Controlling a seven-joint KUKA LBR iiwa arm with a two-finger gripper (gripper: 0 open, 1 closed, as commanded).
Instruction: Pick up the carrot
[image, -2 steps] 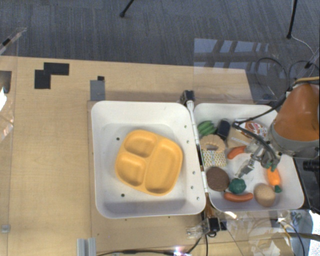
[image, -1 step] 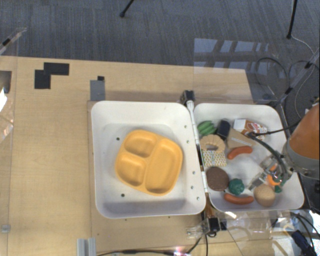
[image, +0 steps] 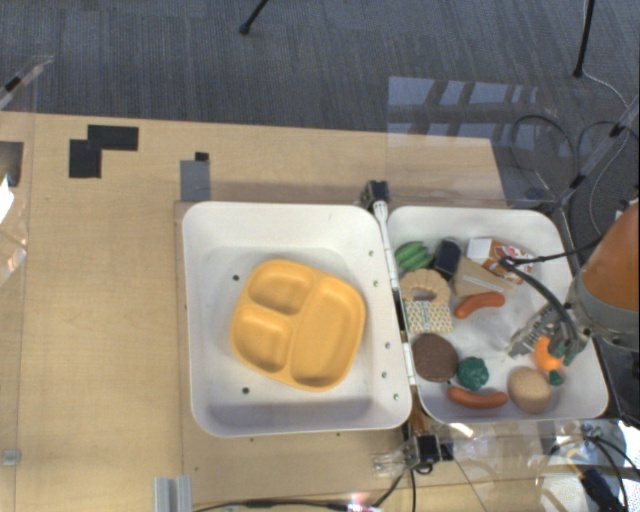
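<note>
Camera view: your hand (image: 545, 345) sits at the right edge of the right bin (image: 590, 400), its fingers closed on the carrot (image: 546, 355). A yellow divided plate (image: 297, 322) lies in the left bin (image: 200, 300) on the table (image: 90, 330).

In the right bin (image: 590, 400), toys crowd the left and lower parts: a green vegetable (image: 411, 254), a brown patty (image: 435, 356), two sausages (image: 480, 304) and a tan ball (image: 530, 388). Bare floor lies at its centre right. The left bin (image: 200, 330) has open margins around the yellow plate (image: 297, 322).
</note>
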